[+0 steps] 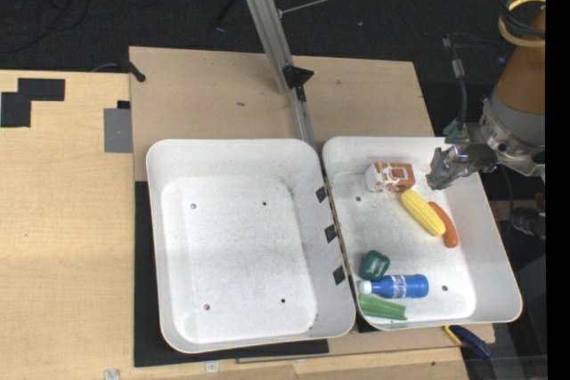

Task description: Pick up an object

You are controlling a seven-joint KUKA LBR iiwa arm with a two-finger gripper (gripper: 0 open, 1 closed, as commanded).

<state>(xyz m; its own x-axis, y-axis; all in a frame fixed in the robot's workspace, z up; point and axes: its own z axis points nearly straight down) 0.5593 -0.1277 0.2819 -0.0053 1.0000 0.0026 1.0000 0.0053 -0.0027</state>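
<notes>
While the hand (443, 173), its grip state unclear, is hovering beside the corn (422, 212), it is risking a glancing miss.

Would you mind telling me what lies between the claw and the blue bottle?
In the camera view, the yellow corn cob lies between the claw and the blue bottle, with the orange sausage beside it.

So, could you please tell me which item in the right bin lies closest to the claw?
The small orange-and-white carton, at the bin's far side just left of the claw; the corn cob lies slightly farther.
</notes>
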